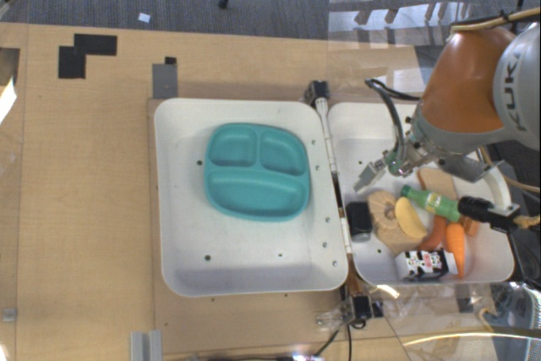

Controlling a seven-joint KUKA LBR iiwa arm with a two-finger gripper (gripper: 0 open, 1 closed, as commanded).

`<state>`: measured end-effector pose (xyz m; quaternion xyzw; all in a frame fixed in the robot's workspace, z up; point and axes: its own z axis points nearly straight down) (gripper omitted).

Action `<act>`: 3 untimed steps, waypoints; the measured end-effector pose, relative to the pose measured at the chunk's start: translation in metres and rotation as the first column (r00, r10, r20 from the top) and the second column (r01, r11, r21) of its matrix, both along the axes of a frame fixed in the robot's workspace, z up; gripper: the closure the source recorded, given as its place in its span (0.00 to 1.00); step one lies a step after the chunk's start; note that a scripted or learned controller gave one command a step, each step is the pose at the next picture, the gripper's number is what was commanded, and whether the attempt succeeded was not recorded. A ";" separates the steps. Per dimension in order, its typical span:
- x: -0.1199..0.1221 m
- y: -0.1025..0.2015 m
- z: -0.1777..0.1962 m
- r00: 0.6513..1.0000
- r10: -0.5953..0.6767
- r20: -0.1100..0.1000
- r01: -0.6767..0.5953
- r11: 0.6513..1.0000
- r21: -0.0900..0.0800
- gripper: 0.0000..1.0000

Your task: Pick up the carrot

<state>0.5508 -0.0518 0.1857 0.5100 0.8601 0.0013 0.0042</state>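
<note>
Tapered orange carrot [456, 247] is seen lying in right bin [363, 131]; metal claw [378, 172] poised above, grip state indeterminable.

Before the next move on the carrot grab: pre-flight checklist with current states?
1. Carrot located in the right bin: ok, near the right wall.
2. Carrot free on top: not ok, the green bottle lies over its upper end and the black-and-white pack sits against it.
3. Gripper over the carrot: not ok, it is up and left of it, over bare bin floor.
4. Gripper carrying nothing: cannot tell.
5. Approach path: cannot tell, the arm hides part of the bin.
6. Teal tray in the left bin, out of the way: ok.
</note>
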 end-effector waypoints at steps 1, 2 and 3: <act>-0.032 -0.049 -0.020 0.990 0.140 -0.001 -0.140 0.990 -0.002 0.00; -0.012 -0.051 -0.082 0.994 0.109 0.009 -0.109 0.994 -0.009 0.00; -0.035 -0.049 -0.093 0.978 -0.208 0.019 0.208 0.978 -0.005 0.00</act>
